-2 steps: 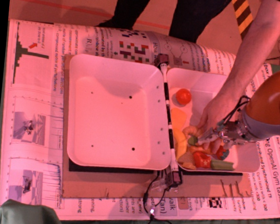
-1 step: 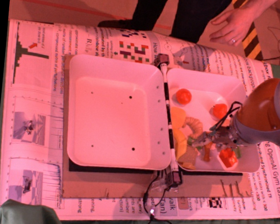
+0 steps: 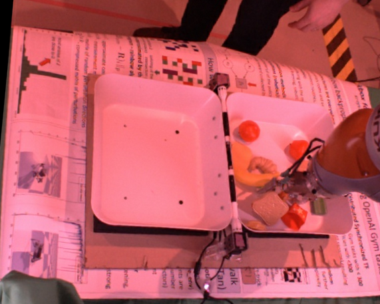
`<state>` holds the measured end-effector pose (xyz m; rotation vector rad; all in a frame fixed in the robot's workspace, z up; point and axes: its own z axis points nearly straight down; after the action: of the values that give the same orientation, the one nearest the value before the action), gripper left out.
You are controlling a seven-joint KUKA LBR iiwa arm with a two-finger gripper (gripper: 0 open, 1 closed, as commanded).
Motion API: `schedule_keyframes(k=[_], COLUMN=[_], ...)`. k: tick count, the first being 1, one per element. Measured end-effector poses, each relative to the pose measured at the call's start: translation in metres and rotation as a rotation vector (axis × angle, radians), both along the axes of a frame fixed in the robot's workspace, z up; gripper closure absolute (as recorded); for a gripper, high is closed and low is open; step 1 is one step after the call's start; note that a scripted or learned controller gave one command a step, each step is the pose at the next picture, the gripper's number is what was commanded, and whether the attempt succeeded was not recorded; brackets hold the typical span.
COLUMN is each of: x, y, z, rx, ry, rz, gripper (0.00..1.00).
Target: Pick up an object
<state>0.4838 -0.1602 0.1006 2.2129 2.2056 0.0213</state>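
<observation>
— Tool [image 3: 281, 187] first: it sits low in the right-hand shallow white plastic bin [image 3: 274, 114], at the end of the grey arm with its orange band [image 3: 350, 157], right among the clutter. Whether it is apart or together I cannot tell; the wrist and the objects crowd it.

— So which step is this?

— I judge it the reach, or the very start of a grasp. Nothing is visibly clamped, so I would not call anything picked.

— What lies nearest us?

— At the near wall of that bin, a flat tan square block [image 3: 269, 207], just beside a small red wedge-shaped piece [image 3: 294, 217]. The tool is just above the tan block, seemingly touching or nearly so.

— And further in?

— A yellow curved banana-like toy [image 3: 244, 168] with a pale beige curled piece [image 3: 263, 164] resting on it, just left of the tool. Beyond those, a round red-orange ball [image 3: 249, 129] and another red rounded object [image 3: 298, 149] partly behind the arm.

— The other bin?

— The left white bin [image 3: 156, 151] shares the desk [image 3: 55, 168], which is covered by a printed poster. A thin black-and-white striped divider [image 3: 229, 152] runs between the two.

— What does the next move call for?

— Probably closing on one item, the tan block or the banana, then a straight lift. Neighbours sit tight together, so a slip or double grab seems a risk.
</observation>
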Motion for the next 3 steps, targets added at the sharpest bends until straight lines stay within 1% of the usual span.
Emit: schedule_keyframes(k=[1,2,3], x=[0.004,0.010,0.012], y=[-0.003,-0.001,-0.005], z=[0.014,0.060,0.125], rx=[-0.009,-0.002,-0.003], ry=[-0.017,0.014,0.010], rz=[-0.004,0.001,0.001], gripper=[1.00,1.00,1.00])
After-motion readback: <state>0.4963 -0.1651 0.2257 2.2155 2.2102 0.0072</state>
